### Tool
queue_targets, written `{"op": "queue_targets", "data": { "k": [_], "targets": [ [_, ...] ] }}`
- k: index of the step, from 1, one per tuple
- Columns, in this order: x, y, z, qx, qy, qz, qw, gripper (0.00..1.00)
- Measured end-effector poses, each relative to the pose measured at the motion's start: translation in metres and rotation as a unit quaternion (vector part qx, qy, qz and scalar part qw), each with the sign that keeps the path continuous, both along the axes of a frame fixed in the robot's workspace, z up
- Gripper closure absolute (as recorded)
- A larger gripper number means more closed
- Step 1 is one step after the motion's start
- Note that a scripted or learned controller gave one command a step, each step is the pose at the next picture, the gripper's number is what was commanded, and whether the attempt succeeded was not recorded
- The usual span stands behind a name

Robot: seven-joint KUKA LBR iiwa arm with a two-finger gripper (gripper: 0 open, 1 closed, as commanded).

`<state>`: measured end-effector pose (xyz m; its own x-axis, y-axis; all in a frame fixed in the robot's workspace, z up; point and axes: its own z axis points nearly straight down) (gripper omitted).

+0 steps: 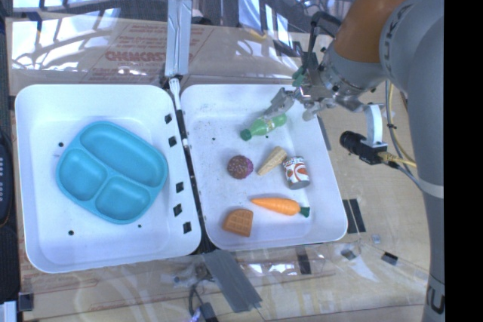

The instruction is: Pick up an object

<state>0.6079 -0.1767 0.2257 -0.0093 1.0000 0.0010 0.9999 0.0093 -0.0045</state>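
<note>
In the right bin lie a green bottle, a dark round cookie, a pale corn-like wedge, a small can, an orange carrot and a waffle piece. My gripper hangs over the bin's far right part, just right of the bottle's upper end. Its fingers stand apart, open, with nothing between them.
The left bin holds a blue divided plate. A metal divider rises between the bins at the back. A cardboard sheet lies behind the bins. Black cable parts hang off the arm on the right.
</note>
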Motion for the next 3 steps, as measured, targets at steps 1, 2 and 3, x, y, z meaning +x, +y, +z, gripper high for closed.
{"op": "queue_targets", "data": {
  "k": [1,2,3],
  "targets": [
    [-0.034,-0.02,-0.133,-0.0004,-0.001,-0.125,0.9922,0.0],
    [-0.034,-0.02,-0.124,-0.0003,0.0,-0.122,0.9925,1.0],
    [-0.038,0.047,-0.037,-0.0003,-0.003,-0.178,0.984,1.0]
  ]
}}
